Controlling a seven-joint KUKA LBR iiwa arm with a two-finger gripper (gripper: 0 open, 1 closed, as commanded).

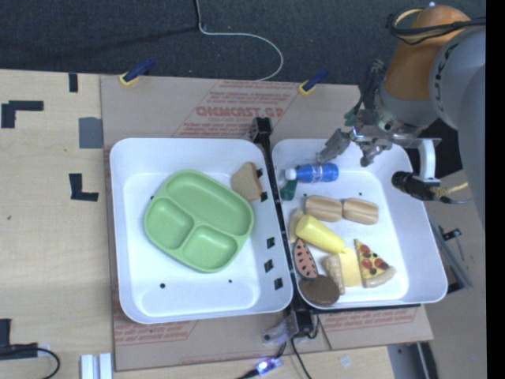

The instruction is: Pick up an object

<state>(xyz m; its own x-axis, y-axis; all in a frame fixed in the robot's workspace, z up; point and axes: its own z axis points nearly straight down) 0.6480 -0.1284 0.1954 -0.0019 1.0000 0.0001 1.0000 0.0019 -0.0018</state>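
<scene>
So we're looking at the approach stage, nothing picked yet. The gripper (353, 148) hangs at the upper right of the frame, over the top edge of the right bin (418, 247), and its fingers look spread apart with nothing between them. Closest candidate is the blue bottle (314, 173), lying on its side just below and left of the gripper, near the divider between the bins. We'd guess that's the target. Next move probably calls for dropping lower and lining up across the bottle's body. The bread rolls (342, 208) sit just beneath it, so there's a fair risk of bumping them.
</scene>
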